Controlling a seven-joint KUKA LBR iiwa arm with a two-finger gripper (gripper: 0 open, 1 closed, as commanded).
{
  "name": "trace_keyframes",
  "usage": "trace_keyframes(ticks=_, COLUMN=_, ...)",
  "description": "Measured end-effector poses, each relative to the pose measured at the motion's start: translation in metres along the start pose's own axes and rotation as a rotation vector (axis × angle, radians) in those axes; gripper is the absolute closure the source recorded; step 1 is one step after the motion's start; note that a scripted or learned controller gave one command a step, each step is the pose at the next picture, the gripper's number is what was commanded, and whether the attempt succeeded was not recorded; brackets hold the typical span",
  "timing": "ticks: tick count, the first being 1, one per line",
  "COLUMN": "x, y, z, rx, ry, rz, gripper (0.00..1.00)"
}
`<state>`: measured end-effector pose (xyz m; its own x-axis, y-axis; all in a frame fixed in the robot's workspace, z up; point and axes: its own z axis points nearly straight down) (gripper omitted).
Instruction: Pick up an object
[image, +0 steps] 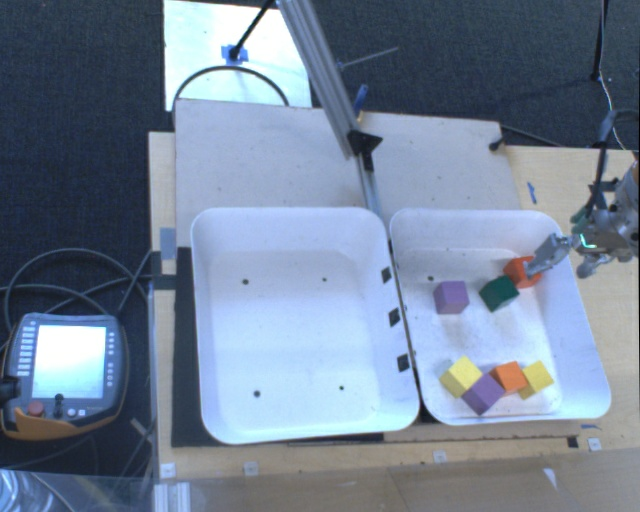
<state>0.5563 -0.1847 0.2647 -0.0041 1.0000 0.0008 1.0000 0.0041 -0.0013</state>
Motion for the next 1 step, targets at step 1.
trace_keyframes(ticks=1, x=0.0001, y=0.0007, z=-0.0018, rx=-0.003, ry=-0.001, rz=-0.001, gripper=0.0)
